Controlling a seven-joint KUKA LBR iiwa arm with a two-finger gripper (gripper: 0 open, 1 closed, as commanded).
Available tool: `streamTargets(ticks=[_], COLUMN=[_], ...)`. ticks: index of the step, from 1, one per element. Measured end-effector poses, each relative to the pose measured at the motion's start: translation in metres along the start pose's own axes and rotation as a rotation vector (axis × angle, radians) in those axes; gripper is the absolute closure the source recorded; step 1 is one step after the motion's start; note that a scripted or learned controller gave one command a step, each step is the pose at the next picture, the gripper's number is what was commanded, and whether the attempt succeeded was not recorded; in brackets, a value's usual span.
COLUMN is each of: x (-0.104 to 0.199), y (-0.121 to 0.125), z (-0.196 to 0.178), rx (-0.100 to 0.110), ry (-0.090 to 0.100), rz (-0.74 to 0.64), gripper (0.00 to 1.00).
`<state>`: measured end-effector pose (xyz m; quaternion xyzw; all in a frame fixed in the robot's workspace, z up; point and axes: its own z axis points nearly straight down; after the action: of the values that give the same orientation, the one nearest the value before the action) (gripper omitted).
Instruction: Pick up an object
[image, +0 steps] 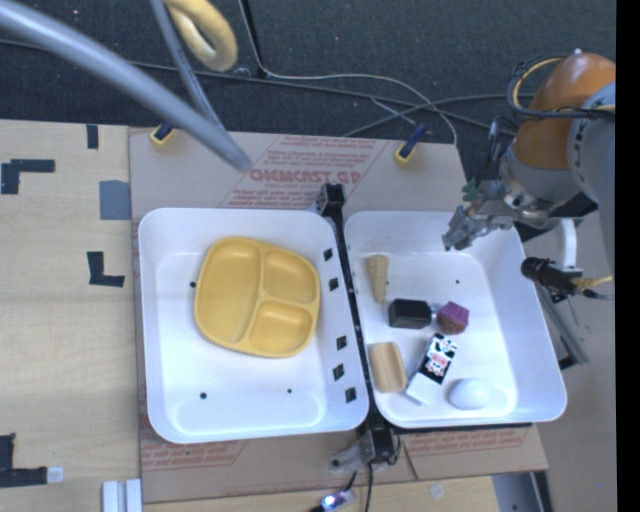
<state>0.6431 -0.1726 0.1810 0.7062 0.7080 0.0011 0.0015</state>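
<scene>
1. gripper (458, 238) hung over the right bin (520, 300) far rim; finger state could not be told.
2. black block (409, 314), purple piece (453, 317), carton (432, 368), white egg (469, 394) clustered mid-bin.
3. yellow plate (257, 297) lay in the left bin (160, 330).

Two bins sit side by side on the bench. The left bin (165, 330) holds a divided plate (257, 297). In the right bin (520, 330), a cone (377, 276) lies rearmost, near the divider. A block (409, 313) and a cube (453, 317) sit mid-bin. A bread piece (386, 366), a carton (433, 368) and an egg (469, 394) lie along the front. The gripper (462, 232) hangs over the rear rim.
</scene>
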Motion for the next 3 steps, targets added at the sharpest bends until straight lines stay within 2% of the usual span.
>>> streamTargets(ticks=[1, 2, 3], x=[0.008, 0.009, 0.056], y=[0.007, 0.008, -0.002], z=[-0.058, -0.100, -0.101], rx=[-0.002, 0.000, 0.004], ry=[-0.001, -0.001, 0.001], rz=[0.000, 0.001, -0.002], gripper=[1.00, 1.00, 1.00])
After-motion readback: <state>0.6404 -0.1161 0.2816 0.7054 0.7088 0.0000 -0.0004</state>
